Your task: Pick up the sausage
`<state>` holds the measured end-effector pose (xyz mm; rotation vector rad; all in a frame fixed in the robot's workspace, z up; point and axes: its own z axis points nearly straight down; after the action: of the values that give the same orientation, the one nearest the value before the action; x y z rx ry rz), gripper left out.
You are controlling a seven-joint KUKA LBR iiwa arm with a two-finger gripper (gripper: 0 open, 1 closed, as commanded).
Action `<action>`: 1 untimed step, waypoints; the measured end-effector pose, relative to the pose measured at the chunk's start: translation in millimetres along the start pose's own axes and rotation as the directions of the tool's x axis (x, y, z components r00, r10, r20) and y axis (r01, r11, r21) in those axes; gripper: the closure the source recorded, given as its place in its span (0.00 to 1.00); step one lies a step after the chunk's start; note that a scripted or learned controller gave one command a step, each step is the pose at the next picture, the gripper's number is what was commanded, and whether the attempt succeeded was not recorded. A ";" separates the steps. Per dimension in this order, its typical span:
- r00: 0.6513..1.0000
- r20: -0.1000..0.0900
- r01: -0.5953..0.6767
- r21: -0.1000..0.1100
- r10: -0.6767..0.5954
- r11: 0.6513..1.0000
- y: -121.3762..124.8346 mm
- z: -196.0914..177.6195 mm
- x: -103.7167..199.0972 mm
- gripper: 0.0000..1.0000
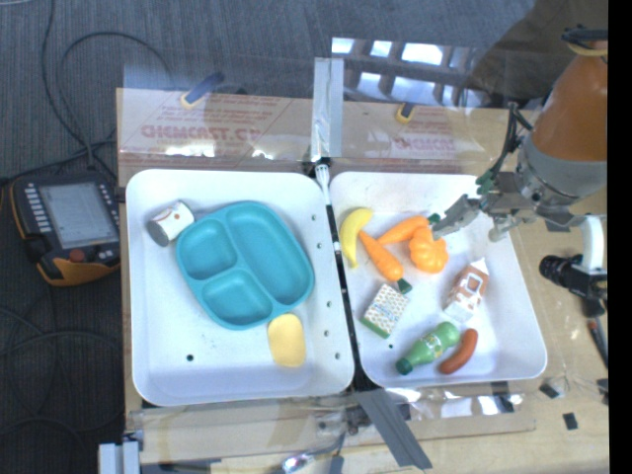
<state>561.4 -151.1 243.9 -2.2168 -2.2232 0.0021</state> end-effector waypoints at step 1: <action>0.999 0.002 0.049 -0.001 -0.049 0.999 -28.0 -6.6 -24.7 0.00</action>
<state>533.5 -175.9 250.5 -2.1626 -2.2789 0.0026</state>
